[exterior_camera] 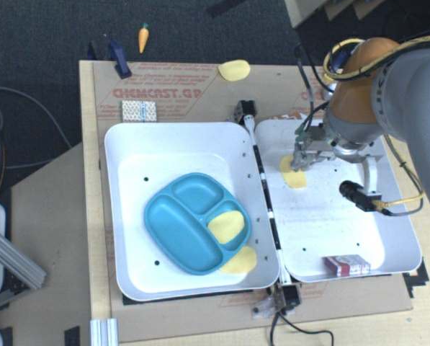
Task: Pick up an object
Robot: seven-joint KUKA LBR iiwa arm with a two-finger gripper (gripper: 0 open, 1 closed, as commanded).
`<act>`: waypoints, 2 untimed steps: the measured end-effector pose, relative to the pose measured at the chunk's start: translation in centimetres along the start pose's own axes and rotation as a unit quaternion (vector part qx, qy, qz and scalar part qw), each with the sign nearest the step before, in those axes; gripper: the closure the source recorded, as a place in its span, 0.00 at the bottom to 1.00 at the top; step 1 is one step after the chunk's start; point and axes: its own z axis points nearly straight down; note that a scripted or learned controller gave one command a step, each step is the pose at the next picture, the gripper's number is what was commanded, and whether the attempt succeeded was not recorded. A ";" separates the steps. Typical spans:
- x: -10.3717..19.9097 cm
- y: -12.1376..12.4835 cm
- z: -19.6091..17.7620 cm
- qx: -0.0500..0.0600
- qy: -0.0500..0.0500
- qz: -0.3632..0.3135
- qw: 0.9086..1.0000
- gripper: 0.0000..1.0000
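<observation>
In the right white bin (387,251) the pincer (299,163) hangs just over a flat yellow soft piece (294,177); its state I cannot tell. Best descend squarely, then close gently.

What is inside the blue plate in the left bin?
One yellow piece lies in a compartment of the blue plate; the other compartments show bare blue. A second yellow piece lies beside the plate, partly tucked under its edge.
</observation>
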 end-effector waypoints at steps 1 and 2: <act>0.0 0.0 0.0 0.000 0.000 0.000 1.000 0.00; -1.5 0.6 2.0 0.000 -0.001 0.002 1.000 0.00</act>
